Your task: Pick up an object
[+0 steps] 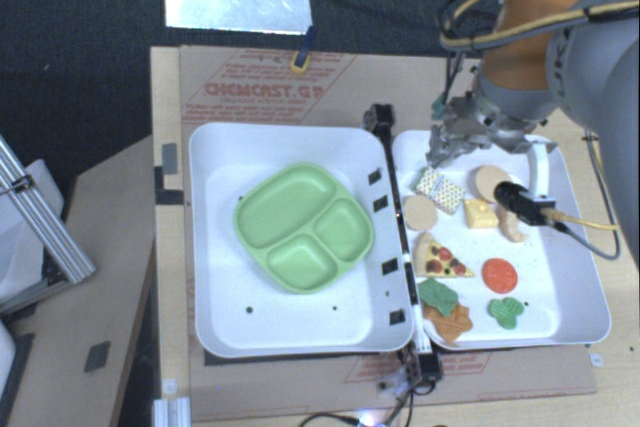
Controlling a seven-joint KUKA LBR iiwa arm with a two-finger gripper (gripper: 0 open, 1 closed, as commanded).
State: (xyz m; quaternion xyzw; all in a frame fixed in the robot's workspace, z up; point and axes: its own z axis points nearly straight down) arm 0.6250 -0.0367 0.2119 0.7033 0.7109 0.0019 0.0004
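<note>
- I see the gripper (447, 150) low over the far left corner of the right bin (580, 265), the grey arm (590, 45) reaching in from the right with its orange band (530, 15) above the wrist.
- From this angle I cannot tell how far the gripper's fingers stand apart, and I see nothing clearly held between them.
- Just near of the gripper lies a checkered wafer (440, 189); whether the two touch I cannot make out.
- To the near left of that wafer sits a round tan cookie (420, 212), and to its right a yellow cheese piece (480, 213).
- A tan bread slice (492, 180) lies to the right of the wafer, partly behind a black part with a yellow cable that hangs from the arm.
- Nearer to me in the same bin: a pizza slice (443, 261), a red tomato slice (500, 274), a green broccoli piece (506, 311), and a green leaf (437, 295) lying on an orange piece (452, 323).
- The left bin (230, 315) holds a green divided plate (303, 226), well apart from the gripper.
</note>
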